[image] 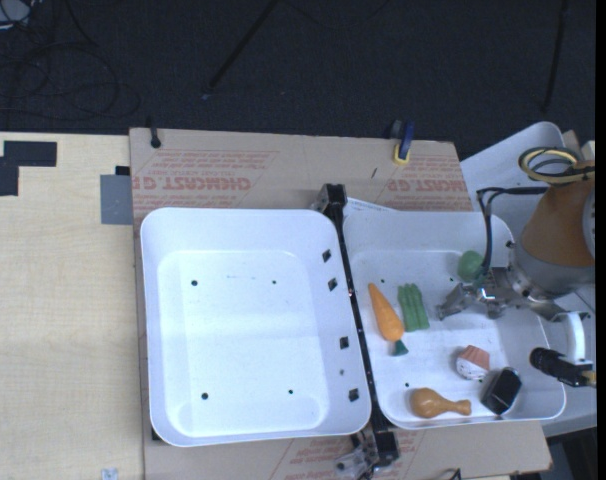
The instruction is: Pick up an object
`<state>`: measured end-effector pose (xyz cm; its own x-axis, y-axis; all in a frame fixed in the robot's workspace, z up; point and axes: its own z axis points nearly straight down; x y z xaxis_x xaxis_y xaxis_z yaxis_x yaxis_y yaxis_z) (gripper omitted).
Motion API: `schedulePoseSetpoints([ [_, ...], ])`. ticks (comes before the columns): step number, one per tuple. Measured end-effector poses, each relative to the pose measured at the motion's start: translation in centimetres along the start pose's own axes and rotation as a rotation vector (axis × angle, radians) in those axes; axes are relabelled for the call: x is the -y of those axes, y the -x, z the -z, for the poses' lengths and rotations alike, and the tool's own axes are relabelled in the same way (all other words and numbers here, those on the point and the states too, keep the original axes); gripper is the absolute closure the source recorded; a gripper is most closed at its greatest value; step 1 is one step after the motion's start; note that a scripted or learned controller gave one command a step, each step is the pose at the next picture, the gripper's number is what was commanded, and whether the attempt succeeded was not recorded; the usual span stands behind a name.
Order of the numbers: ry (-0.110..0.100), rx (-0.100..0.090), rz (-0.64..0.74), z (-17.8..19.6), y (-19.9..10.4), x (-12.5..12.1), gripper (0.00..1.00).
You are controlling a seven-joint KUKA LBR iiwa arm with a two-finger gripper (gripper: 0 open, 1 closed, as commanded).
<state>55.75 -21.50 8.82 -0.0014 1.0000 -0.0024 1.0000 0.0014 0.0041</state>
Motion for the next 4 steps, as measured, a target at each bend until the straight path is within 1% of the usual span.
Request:
schedulePoseSetpoints([
  [1, -0.008, -0.004, -0.002, -0.1, -1.0, 0.9, 0.00],
  [2, -0.010, -0.004, -0.004, 0.0, -0.1, 7.4, 0.00],
  [3, -0.005, -0.003, -0.008, 1.1, 0.0, 7.1, 1.00],
  [4, 0.000, -0.005, 0.006, 10.4, -7.9, 8.0, 1.00],
])
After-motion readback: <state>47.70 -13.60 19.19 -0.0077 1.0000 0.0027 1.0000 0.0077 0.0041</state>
